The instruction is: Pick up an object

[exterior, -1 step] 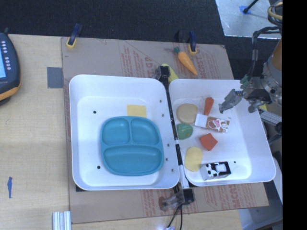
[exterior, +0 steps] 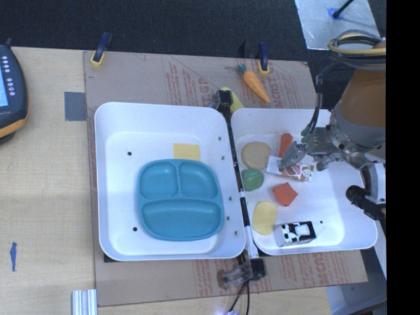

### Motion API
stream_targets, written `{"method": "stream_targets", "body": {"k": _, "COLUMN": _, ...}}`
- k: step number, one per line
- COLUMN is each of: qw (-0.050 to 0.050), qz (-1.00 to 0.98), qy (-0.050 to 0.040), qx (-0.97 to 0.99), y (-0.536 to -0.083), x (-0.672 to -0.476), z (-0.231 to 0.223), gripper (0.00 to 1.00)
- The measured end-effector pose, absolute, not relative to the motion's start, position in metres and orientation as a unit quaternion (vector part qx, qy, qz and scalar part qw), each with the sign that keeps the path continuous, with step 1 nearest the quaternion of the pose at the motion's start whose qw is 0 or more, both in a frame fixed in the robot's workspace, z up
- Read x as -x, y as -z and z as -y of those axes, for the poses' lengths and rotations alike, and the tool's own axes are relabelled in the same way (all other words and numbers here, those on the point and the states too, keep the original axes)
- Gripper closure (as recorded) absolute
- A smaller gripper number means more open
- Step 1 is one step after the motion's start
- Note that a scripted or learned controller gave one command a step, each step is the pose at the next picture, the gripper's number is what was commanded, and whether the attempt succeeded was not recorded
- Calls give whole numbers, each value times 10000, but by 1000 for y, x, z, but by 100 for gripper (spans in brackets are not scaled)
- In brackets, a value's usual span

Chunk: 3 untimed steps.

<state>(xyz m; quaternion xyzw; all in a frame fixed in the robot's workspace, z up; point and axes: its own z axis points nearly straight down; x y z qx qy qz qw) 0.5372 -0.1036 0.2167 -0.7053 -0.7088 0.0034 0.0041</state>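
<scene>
My gripper hangs low over the middle of the right bin, reaching in from the right. Just under and to the right of its tip lies a small white and red packet. Around it are a tan round piece, a green piece, an orange-red block, a red-orange stick, a yellow oval and a black and white item. I see nothing lifted off the bin floor.
The left bin holds a blue divided plate and a yellow square. A toy carrot lies on the cardboard behind the bins, beside a blue clamp. A handheld controller sits at the far left.
</scene>
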Motion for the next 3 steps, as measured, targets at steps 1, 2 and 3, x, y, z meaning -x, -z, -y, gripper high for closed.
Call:
{"method": "stream_targets", "body": {"k": 1, "qw": 29, "qz": 7084, "qy": -30, "qx": 7058, "y": -107, "x": -547, "z": 125, "gripper": 0}}
{"method": "stream_targets", "body": {"k": 2, "qw": 34, "qz": 7082, "qy": -24, "qx": 7060, "y": -92, "x": -514, "z": 132, "gripper": 0}}
{"method": "stream_targets", "body": {"k": 3, "qw": 17, "qz": 7093, "qy": -20, "qx": 7049, "y": -104, "x": -516, "z": 133, "gripper": 100}}
